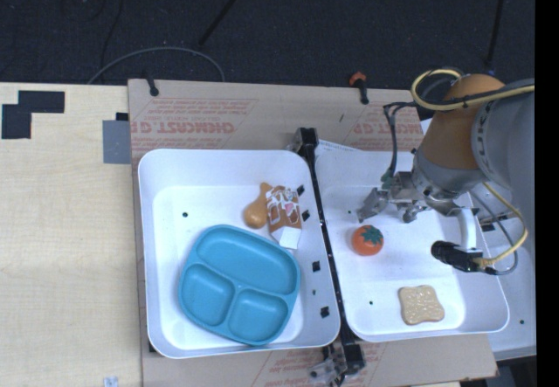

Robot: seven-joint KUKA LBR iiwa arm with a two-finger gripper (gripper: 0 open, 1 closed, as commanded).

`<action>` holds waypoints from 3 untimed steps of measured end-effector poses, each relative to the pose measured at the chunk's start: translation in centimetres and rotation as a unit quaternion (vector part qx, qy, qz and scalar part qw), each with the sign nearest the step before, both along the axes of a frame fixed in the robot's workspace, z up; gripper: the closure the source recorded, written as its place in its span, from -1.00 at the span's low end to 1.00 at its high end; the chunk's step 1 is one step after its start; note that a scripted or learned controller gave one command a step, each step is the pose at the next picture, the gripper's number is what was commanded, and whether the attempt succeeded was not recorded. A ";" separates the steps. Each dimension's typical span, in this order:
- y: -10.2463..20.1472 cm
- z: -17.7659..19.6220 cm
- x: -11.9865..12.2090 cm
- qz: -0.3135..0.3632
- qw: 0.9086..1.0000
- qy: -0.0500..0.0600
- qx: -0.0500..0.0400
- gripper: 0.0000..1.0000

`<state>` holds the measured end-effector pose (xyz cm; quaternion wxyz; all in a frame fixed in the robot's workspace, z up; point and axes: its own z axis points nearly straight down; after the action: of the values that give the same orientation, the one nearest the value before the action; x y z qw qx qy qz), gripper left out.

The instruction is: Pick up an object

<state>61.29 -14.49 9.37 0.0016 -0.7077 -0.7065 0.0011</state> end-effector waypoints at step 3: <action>0.4 11.3 -0.1 0.002 1.000 -0.004 -0.001 1.00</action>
<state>61.21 -14.13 20.71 -0.0015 -0.7064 -0.7078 -0.0011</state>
